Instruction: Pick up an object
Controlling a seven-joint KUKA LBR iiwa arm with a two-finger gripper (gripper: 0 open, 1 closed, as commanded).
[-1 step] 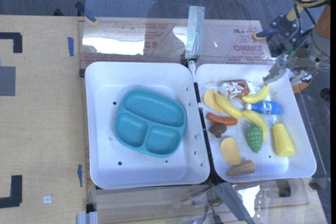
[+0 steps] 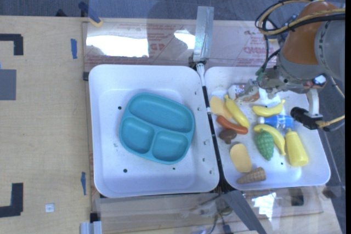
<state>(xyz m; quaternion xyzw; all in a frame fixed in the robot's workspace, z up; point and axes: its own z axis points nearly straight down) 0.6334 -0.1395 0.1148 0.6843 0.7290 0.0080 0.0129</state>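
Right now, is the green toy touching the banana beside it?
Touching. The camera view shows the green toy lying against the banana in the right bin, with no white floor between them.

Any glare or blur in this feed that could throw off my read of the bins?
Camera view: bright glare on the clear panel behind the left bin, and another patch on the panel at the bottom edge; the arm looks soft; the toy food in the right bin and the blue tray are evenly lit, with faint shadows.
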